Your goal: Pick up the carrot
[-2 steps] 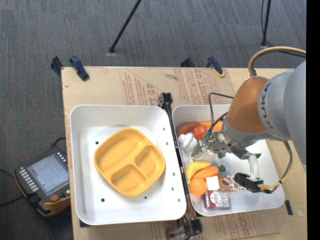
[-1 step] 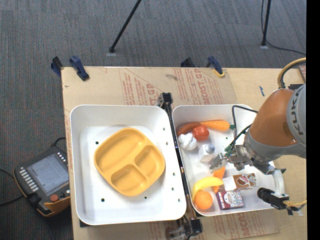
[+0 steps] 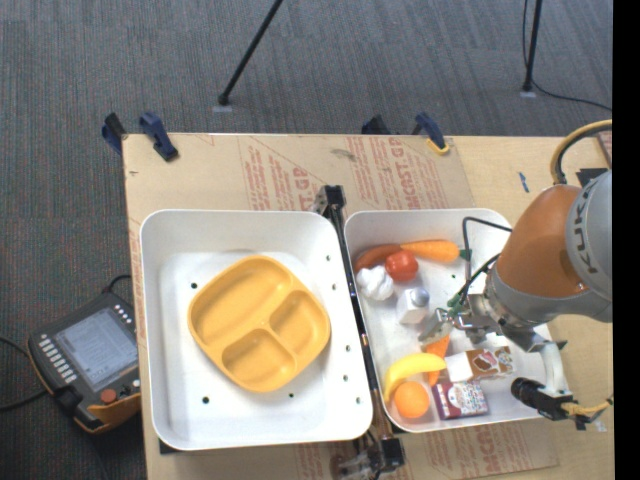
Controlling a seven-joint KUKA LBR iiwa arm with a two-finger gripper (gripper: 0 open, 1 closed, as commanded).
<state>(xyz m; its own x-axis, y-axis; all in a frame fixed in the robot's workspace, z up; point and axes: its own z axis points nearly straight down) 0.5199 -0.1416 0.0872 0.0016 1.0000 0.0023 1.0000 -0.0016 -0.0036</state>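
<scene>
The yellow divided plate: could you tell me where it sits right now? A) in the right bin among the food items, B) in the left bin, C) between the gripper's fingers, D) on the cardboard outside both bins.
B: the yellow divided plate lies flat on the floor of the left bin, while the carrot and other toy foods lie in the right bin.

High fixed camera, slanted downward, both bins (image 3: 150, 268) framed, moderately distant

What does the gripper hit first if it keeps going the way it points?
Probably the small orange carrot piece just ahead of the gripper, low in the right bin; depth is hard to judge from this slant.
</scene>
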